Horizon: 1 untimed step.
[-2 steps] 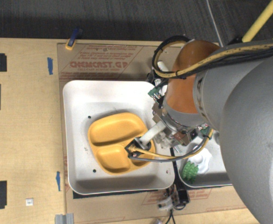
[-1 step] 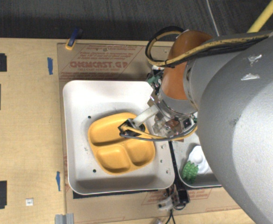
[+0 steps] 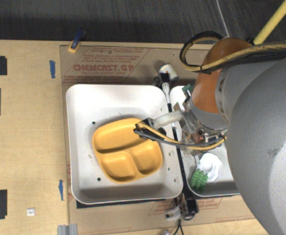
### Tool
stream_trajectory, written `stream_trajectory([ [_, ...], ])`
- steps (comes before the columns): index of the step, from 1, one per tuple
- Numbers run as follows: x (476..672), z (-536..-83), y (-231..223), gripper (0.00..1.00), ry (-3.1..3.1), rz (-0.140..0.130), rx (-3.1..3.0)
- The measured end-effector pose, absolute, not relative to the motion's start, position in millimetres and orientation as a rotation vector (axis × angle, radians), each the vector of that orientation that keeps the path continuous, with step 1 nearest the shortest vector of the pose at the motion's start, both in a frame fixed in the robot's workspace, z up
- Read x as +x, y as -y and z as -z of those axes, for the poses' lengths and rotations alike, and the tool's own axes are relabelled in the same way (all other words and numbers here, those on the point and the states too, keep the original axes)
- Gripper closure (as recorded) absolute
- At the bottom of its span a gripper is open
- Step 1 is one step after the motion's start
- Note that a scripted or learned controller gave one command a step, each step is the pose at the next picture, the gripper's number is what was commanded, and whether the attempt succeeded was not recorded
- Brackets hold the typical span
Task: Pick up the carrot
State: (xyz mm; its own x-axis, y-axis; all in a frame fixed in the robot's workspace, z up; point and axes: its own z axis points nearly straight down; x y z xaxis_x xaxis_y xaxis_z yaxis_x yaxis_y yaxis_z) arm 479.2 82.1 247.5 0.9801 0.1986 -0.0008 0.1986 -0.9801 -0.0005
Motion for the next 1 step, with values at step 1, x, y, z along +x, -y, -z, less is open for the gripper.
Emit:
stream_trajectory([
  [1, 478.8, -202.8, -96.1, 1.00, 0.315, -0.005, -3.124],
])
